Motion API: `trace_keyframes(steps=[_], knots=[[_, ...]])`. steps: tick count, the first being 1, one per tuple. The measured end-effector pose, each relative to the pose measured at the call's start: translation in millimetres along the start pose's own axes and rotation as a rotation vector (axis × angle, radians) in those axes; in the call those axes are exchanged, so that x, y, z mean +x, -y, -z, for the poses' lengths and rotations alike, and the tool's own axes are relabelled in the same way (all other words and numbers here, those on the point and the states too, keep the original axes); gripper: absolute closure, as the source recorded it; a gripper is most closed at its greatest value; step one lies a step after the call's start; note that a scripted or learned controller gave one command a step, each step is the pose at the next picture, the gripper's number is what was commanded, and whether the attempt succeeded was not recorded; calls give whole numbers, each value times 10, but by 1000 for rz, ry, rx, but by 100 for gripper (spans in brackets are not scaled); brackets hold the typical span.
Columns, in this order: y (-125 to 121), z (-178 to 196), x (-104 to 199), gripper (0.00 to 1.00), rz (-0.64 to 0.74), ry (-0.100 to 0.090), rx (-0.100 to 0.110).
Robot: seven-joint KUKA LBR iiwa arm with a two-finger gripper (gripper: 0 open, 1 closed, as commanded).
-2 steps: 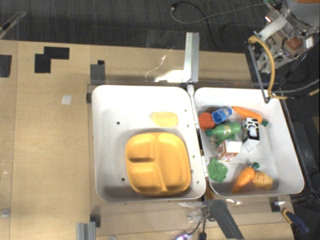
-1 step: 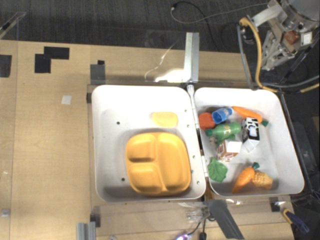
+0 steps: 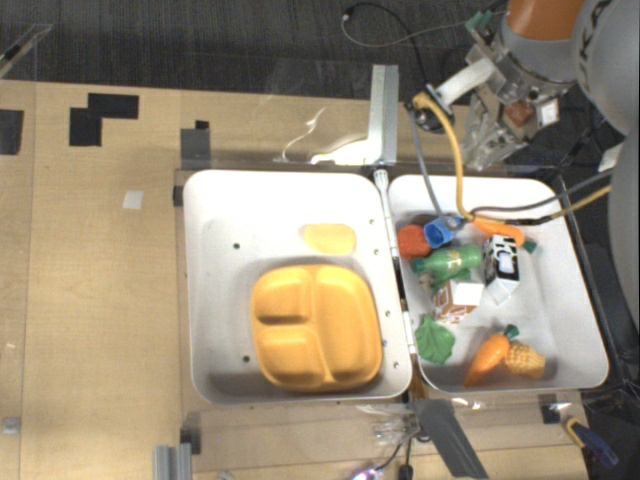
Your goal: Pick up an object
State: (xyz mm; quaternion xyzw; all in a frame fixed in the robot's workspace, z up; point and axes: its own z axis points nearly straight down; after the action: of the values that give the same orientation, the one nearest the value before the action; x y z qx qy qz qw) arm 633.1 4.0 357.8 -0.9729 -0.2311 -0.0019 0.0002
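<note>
Count, this frame:
- 2 white bins: left bin (image 3: 205, 268), right bin (image 3: 565, 298).
- Left bin: 1 yellow divided tray (image 3: 315, 323), 1 small yellow flat piece (image 3: 328, 236).
- Right bin: 1 green bottle (image 3: 450, 262), 1 toy carrot (image 3: 487, 354), 1 green leafy toy (image 3: 435, 340), 1 blue cup (image 3: 438, 233), 1 red item (image 3: 412, 241).

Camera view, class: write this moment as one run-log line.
arm: above the right bin's far edge | gripper: nothing seen held | toy carrot: in right bin | yellow tray: in left bin
</note>
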Motion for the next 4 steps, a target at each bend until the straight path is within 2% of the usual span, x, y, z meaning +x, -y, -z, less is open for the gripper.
trace_keyframes(steps=[1,2,3,4], knots=[[-257,129,182,100,-264,-3,0],[-92,271,264,100,-262,-1,0],[-334,161,97,100,-263,-1,1],[-339,166,132,100,-262,-1,1]])
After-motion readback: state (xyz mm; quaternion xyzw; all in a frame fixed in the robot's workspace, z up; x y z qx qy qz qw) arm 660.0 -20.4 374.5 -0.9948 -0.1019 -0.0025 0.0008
